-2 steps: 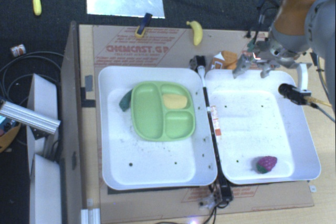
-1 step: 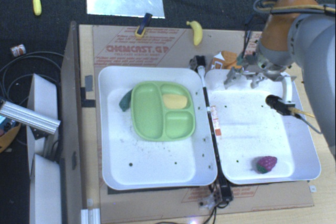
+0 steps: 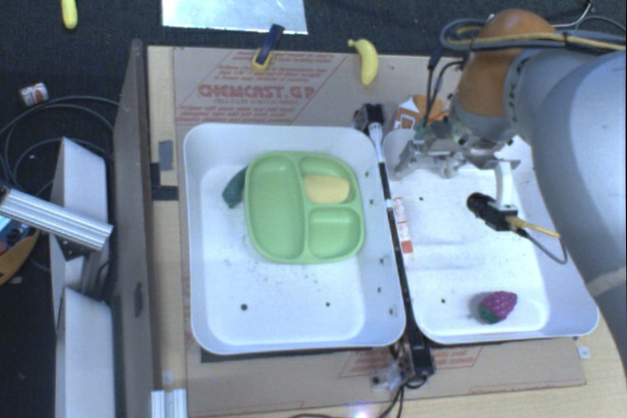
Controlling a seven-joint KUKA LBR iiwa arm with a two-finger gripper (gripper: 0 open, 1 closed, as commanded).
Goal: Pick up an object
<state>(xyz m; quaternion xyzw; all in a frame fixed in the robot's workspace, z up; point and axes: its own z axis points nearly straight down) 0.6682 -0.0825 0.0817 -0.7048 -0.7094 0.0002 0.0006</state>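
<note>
A purple grape bunch (image 3: 497, 305) lies in the near right corner of the right bin (image 3: 446, 274). In the left bin (image 3: 284, 308) a green divided plate (image 3: 263, 225) holds a pale yellow item (image 3: 326, 188) in its far right compartment. A dark green item (image 3: 233, 187) lies against the plate's left rim. My gripper (image 3: 428, 155) hangs low over the far left part of the right bin, well away from the grapes. An orange and white item (image 3: 411, 114) sits just behind it, partly hidden by the wrist.
A yellow banana (image 3: 366, 60) and a blue-yellow clamp (image 3: 265, 49) lie on the cardboard behind the bins. The arm's grey body (image 3: 568, 142) covers the right bin's far right side, with a black fitting and yellow cable (image 3: 493, 210) over the bin's middle.
</note>
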